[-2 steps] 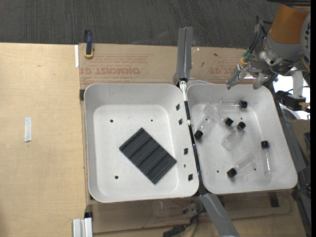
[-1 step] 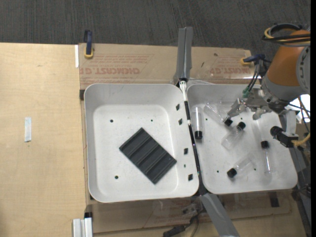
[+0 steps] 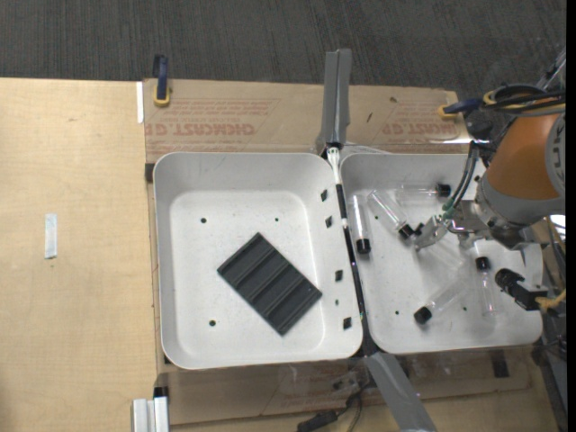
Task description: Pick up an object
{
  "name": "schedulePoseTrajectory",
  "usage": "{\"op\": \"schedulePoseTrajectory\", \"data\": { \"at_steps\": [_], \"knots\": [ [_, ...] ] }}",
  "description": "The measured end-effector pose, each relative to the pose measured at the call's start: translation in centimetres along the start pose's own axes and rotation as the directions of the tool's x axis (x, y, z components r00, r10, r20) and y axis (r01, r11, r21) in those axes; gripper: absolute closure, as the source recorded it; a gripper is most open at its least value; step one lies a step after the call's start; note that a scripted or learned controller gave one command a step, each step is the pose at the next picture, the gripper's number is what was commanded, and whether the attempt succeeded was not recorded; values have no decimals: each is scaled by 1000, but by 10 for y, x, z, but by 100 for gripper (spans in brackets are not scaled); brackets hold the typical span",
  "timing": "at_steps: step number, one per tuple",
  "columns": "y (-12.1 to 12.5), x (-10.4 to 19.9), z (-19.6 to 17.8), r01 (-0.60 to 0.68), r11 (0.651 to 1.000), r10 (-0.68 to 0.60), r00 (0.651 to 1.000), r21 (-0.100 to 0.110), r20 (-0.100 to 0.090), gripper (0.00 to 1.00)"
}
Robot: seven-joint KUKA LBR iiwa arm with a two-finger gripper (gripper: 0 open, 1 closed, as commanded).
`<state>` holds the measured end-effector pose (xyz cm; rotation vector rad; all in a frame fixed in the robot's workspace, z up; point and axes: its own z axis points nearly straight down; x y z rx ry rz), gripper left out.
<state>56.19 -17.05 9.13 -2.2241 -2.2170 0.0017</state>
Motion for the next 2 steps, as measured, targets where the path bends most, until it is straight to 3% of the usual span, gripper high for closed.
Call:
{"op": "schedulePoseTrajectory", "data": {
  "at_steps": [1, 2],
  "knots": [
    [0, -1, -9, -3, 1000, 3, 1000, 0, 0, 100],
    [31, 57, -129, -45, 999, 45, 999, 0, 1, 100]
  ]
}}
